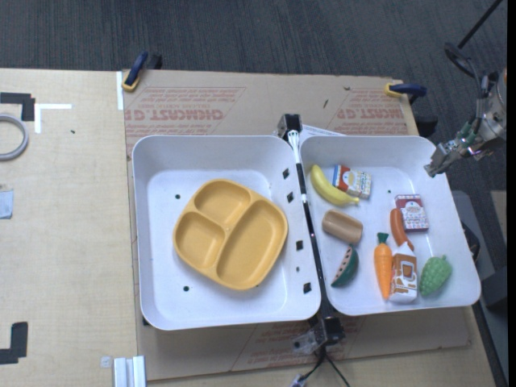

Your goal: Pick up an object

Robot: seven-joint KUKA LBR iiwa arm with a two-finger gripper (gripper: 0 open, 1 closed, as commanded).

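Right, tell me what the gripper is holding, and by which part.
Nothing is held. The gripper sits at the right bin's far right rim with nothing between its fingers; the banana, carrot and other toys all lie in that bin.

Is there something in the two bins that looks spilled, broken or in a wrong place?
Nothing stands out. The yellow plate lies flat in the left bin, turned at an angle. The toy foods, such as the banana and carrot, lie loose but whole in the right bin.

Arm point(493, 111) cut off by the right edge, white ring point(11, 138) by the left edge.
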